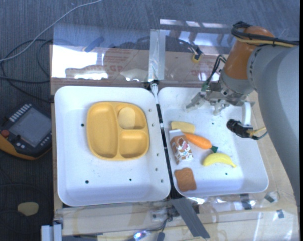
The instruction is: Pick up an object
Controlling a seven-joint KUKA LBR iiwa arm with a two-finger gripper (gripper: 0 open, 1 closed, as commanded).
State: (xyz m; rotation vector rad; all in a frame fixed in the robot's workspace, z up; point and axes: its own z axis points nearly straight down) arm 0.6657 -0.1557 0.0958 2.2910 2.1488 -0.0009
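The pincer (207, 104) hangs with its fingers spread wide and nothing between them, at the far end of the right bin (252, 182), likely poised to choose. Just nearside of it lie a carrot (198, 140), cheese wedge (182, 127) and banana (218, 159).

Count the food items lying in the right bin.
5, clustered together: a pale yellow cheese wedge at the top, an orange carrot below it, a yellow banana, a red-and-white packet, and a brown toast slice nearest the front.
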